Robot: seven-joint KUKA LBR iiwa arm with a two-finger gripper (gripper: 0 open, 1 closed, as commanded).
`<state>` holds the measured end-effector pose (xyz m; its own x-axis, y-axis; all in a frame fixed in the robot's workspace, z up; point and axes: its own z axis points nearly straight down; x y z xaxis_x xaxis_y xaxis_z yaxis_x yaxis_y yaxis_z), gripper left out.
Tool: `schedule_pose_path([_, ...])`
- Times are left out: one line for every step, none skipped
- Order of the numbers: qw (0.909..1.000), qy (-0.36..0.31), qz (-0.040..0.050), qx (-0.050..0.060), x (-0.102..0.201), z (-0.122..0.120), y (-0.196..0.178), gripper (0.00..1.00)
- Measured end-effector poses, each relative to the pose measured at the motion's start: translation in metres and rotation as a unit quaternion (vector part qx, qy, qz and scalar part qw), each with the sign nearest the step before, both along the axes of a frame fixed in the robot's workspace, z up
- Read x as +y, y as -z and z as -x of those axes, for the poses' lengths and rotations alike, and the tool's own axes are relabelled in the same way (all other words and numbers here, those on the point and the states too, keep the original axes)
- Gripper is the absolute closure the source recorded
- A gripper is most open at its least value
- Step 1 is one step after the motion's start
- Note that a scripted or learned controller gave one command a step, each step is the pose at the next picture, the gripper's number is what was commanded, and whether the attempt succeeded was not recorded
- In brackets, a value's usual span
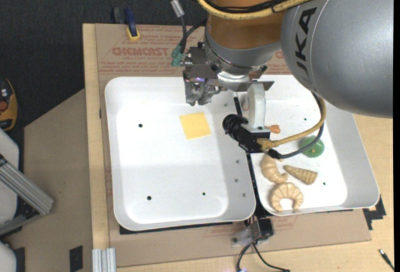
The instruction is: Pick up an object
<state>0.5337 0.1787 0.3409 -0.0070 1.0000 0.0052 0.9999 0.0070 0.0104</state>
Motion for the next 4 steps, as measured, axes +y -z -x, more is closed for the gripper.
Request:
schedule_pose_path([1.0,0.001,0.0027,0.006,0.048,-0.053,0.092,1.0])
schedule_pose_path([1.0,0.003,0.0014,0.002,0.046,-0.065,0.029,1.0])
schedule_pose_path([0.9999,0.003,0.0034,0.01,0.046,-0.009,0.067,1.0])
schedule_pose_path([1.0,0.002,-0.0022,-0.004,0.046,0.018,-0.107,1.0])
